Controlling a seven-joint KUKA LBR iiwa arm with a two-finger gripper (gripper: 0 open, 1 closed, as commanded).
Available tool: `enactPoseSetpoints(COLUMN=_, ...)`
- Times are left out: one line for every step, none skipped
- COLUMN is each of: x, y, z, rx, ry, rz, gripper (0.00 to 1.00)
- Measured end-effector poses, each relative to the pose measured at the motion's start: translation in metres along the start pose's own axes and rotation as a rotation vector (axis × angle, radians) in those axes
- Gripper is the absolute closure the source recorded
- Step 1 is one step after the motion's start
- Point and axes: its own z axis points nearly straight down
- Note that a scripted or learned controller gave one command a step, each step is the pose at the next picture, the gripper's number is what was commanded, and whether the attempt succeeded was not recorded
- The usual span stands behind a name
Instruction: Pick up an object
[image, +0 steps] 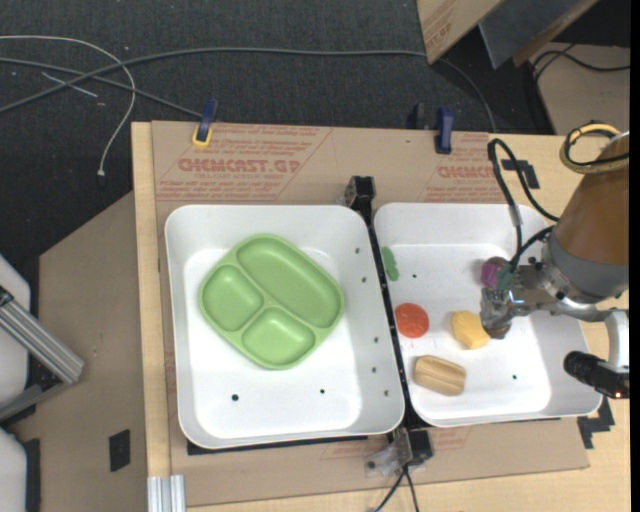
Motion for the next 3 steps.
enactPoseSetpoints(x=0.000, y=0.001, z=-0.001, rx=-0.002, ry=0.000, rz=0.000, gripper=0.00)
enactPoseSetpoints(x=0.008, y=-0.005, z=0.053, rx=-0.001, ry=0.000, rz=0.000, gripper=0.00)
enactPoseSetpoints(x=0.009, y=-0.006, z=0.106, rx=0.003, ry=0.001, rz=0.001, gripper=0.00)
